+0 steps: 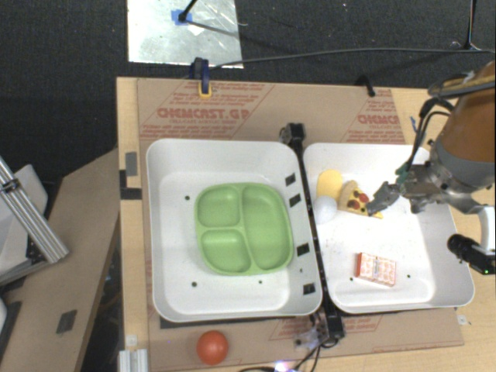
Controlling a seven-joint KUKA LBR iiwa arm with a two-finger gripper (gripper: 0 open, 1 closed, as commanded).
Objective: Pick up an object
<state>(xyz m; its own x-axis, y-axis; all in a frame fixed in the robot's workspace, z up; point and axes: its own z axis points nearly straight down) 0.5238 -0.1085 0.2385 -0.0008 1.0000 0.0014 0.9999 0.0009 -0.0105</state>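
Observation:
In the right bin (434, 281) lie a yellow rounded toy (330, 182), a pizza-slice toy (355, 198), a white ball (325, 209) and a small red-and-white box (376, 269). My gripper (381, 200) reaches in from the right, low over the bin, with its dark fingers just right of the pizza slice. Nothing shows between the fingers.
The left bin (174, 285) holds a green divided plate (242, 228). An orange ball (211, 346) rests on the bench in front of the bins. A black divider with clips (304, 223) separates the bins. Grey metal framing (27, 215) stands at the far left.

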